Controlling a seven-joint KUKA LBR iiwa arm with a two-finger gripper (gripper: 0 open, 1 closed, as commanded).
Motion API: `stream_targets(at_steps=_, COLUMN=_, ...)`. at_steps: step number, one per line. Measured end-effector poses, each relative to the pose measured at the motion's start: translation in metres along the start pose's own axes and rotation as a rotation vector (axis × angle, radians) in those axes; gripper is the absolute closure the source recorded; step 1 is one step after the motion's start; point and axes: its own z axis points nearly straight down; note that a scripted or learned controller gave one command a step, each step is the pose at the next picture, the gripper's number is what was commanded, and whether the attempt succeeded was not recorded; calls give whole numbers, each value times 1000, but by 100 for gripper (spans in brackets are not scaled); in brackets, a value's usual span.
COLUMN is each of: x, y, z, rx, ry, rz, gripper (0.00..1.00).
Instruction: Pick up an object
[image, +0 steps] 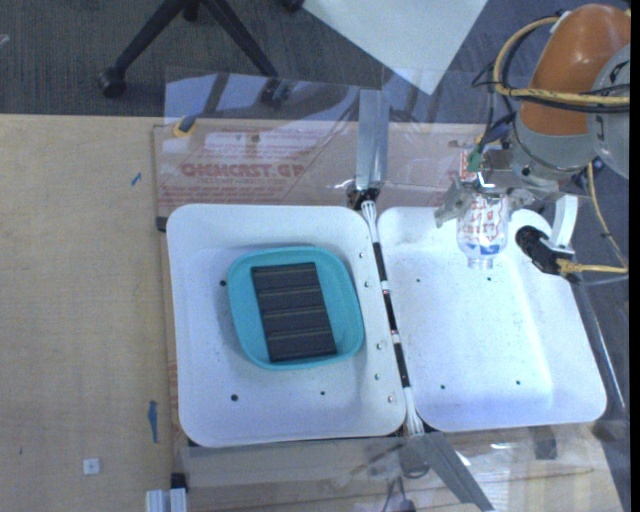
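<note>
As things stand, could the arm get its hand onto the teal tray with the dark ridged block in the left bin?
Probably yes. The teal tray lies open in the left bin with nothing above it. The hand is over the right bin, seemingly carrying a clear bottle, which it should drop first.

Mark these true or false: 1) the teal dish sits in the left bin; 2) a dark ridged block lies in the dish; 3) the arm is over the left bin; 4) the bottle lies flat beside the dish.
1) True: the teal dish sits in the left bin.
2) True: the dark ridged block lies in it.
3) False: the gripper is over the right bin.
4) False: the clear bottle is at the gripper.
</note>
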Motion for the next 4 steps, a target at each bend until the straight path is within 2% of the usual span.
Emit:
stream_targets(at_steps=1, x=-55, y=10, z=94, rx=-1, ry=-1, rz=-121, gripper=0)
stream_targets(at_steps=2, x=-52, y=11, z=20, rx=-8, ry=-4, rz=-267, gripper=0)
stream_targets(at_steps=3, x=-111, y=6, z=117, rx=16, ry=8, rz=-390, gripper=0)
stream_targets(at_steps=4, x=-112, y=6, z=108, rx=18, ry=7, rz=-389, gripper=100)
